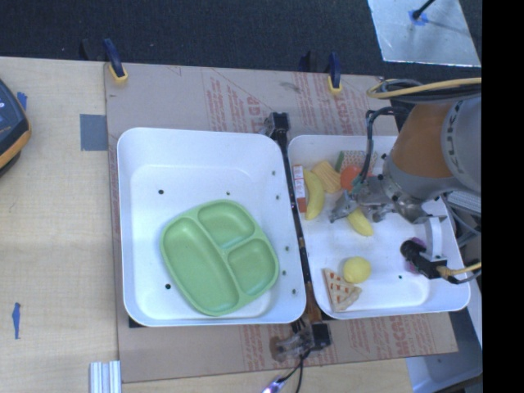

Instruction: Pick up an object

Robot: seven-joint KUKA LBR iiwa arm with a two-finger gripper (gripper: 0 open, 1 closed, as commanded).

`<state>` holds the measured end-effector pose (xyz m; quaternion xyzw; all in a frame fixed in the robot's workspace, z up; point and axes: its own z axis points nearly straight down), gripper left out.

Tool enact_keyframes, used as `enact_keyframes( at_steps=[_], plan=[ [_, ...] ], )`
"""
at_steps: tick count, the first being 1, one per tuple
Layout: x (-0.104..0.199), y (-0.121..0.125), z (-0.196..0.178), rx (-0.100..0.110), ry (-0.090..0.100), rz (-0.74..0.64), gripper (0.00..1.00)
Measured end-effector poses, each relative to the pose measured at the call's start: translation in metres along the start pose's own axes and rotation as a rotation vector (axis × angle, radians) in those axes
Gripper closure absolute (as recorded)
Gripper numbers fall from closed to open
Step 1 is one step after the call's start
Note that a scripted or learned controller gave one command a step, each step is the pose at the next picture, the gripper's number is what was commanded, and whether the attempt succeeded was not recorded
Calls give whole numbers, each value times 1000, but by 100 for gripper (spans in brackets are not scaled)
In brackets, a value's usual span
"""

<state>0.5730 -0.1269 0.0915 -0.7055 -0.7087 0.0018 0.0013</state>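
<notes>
Left edge: black-and-orange device [8, 125] sat on the wood tabletop [49, 244], half out of shot. Grey tape patch [92, 131] just right of it, beside the brown cardboard sheet [205, 97] that lay under both bins. Blue clamps [115, 61] pinned the sheet's far edge. Left bin [124, 219] held a green divided plate [217, 256], three compartments, lying flat toward the near side, nothing on it. All pickable items were in the right bin [393, 305]: a small red-and-white packet [298, 178] against the left wall, a yellow banana [313, 196] just beside it, a ridged yellow piece [327, 174] touching the banana's far end, and an orange-red piece [350, 177] right of that. Nearer the camera were a tan crosshatched wedge [338, 289] and a round yellow ball [356, 269], close together but apart. The arm came in from the right, orange band over the bin's right half, with the gripper [360, 210] low in the bin's middle. A yellow oval piece [361, 223] sat right at the gripper, touching it or just under it. Couldn't tell whether the jaws were open or closed, or whether the oval piece was gripped.
</notes>
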Motion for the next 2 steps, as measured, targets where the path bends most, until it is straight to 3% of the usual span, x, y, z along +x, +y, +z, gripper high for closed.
enact_keyframes(
  at_steps=[1, 2],
  plan=[
    [-1, 0, -10, 2, 0, -3, 100],
    [68, 10, -101, -2, 1, 0, 100]
  ],
)
